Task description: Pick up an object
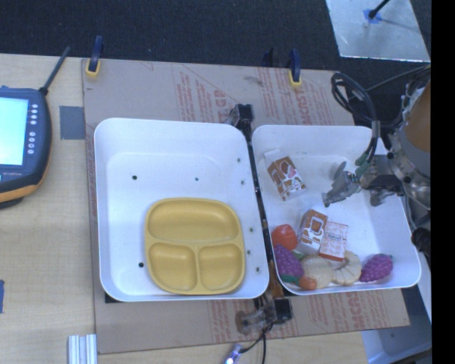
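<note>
In the right bin lie several small objects: a brown-and-white packet near the back left, two orange snack packets in the middle, a red tomato-like piece, purple grapes, a second purple bunch, and pale biscuit-like pieces at the front. My gripper hangs over the bin's middle, reaching in from the right, its grey fingers spread apart with nothing between them. It sits above and to the right of the orange packets.
The left bin holds a yellow divided tray. A teach pendant lies on the bench at far left. Black cables loop behind the right bin. Clamps hold the cardboard at the back.
</note>
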You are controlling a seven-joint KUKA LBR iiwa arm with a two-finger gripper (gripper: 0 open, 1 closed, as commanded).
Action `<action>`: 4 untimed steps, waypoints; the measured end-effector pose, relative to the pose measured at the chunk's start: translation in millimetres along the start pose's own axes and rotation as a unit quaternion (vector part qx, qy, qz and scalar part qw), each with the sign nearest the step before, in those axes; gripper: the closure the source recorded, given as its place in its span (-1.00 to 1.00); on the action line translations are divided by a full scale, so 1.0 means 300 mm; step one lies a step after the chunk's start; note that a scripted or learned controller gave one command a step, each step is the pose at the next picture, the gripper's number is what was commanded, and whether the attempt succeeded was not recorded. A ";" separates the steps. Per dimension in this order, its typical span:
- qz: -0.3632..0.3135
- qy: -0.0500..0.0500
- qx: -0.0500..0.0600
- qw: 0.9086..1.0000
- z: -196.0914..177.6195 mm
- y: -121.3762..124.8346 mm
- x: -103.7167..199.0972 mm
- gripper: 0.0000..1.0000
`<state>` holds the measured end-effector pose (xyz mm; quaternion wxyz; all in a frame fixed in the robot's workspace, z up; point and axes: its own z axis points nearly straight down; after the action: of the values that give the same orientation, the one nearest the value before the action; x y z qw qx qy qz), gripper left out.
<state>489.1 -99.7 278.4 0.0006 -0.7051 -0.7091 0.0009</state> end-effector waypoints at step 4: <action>-0.001 -0.001 0.000 1.000 0.587 0.108 -0.007 1.00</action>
<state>521.1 -101.6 102.4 -0.0003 -0.7042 -0.7100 0.0018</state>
